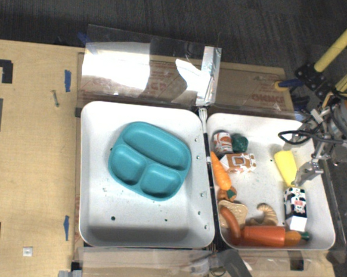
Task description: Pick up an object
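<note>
The right bin (327, 220) holds several toy foods. A yellow piece (285, 164) lies at its right side, and a black-and-white cow-patterned carton (296, 208) lies just below it. My gripper (309, 173) reaches in over the bin's right rim, low between the yellow piece and the carton, just right of the yellow piece. I see nothing held in it. A large orange carrot (266, 235) lies along the front wall. A smaller carrot (221, 174), an orange-and-white box (239, 162), a can (222, 142) and a dark green item (240, 141) sit on the left side.
The left bin (96, 206) holds a teal divided plate (150, 159). A croissant (267, 214) and a red sausage (229, 223) crowd the right bin's front. Black cables (299, 136) hang by the arm at the bin's back right corner. A clear plastic sheet (167, 68) stands behind the bins.
</note>
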You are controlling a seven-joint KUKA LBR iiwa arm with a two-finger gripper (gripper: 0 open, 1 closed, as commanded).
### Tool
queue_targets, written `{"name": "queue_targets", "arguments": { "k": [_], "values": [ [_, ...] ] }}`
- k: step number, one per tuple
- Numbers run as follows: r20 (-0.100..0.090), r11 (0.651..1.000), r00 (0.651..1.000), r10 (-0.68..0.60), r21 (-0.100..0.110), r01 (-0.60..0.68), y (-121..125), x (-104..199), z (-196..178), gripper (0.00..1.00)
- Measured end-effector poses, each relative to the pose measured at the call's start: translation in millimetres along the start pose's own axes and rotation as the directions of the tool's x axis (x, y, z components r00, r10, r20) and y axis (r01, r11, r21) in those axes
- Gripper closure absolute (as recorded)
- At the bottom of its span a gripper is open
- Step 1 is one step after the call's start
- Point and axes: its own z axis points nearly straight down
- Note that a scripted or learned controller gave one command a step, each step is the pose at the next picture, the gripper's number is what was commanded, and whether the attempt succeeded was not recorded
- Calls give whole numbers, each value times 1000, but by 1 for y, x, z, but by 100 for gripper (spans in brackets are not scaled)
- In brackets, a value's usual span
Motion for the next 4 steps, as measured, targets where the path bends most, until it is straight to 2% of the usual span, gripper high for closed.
{"name": "queue_targets", "arguments": {
  "k": [1, 2, 3, 4],
  "values": [
    [6, 998, 998, 69, 1, -69, -48, -13, 139, 0],
    [3, 979, 979, 202, 0, -202, -44, 28, 142, 0],
    [3, 935, 935, 354, 1, -354, -28, 26, 141, 0],
    [5, 984, 984, 181, 0, -181, -24, -56, 143, 0]
  ]
}}
